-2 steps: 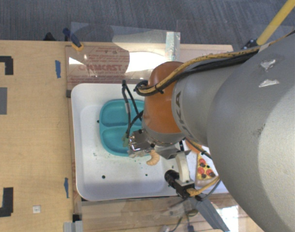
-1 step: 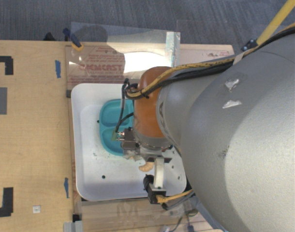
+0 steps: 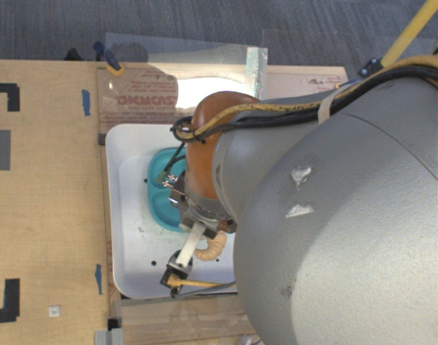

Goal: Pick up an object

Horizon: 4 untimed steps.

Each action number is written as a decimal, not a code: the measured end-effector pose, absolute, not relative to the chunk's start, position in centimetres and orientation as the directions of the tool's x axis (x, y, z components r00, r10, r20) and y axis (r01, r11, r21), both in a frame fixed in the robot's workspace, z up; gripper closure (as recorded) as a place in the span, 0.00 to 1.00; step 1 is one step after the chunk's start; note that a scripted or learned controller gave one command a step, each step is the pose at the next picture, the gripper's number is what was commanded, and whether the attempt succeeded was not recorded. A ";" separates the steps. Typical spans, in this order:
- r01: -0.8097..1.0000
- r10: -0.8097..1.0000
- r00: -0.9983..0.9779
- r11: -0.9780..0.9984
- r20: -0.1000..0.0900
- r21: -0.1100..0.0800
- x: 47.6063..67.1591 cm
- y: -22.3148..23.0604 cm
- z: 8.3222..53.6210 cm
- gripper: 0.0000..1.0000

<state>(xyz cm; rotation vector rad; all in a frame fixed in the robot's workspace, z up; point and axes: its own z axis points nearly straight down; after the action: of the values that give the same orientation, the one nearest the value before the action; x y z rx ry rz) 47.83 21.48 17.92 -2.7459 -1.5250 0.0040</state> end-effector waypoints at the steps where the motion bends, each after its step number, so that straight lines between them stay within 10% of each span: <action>1: 0.649 0.649 0.761 -0.761 -0.002 -0.001 47.8 22.5 19.1 1.00; 3: 0.201 0.201 0.980 -0.980 0.002 0.000 48.0 22.5 19.4 1.00; 4: 0.202 0.202 0.979 -0.979 0.010 -0.004 48.1 22.5 32.9 1.00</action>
<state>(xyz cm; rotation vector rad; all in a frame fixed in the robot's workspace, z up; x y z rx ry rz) 48.09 22.55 32.88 -3.1203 -0.3191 -0.0147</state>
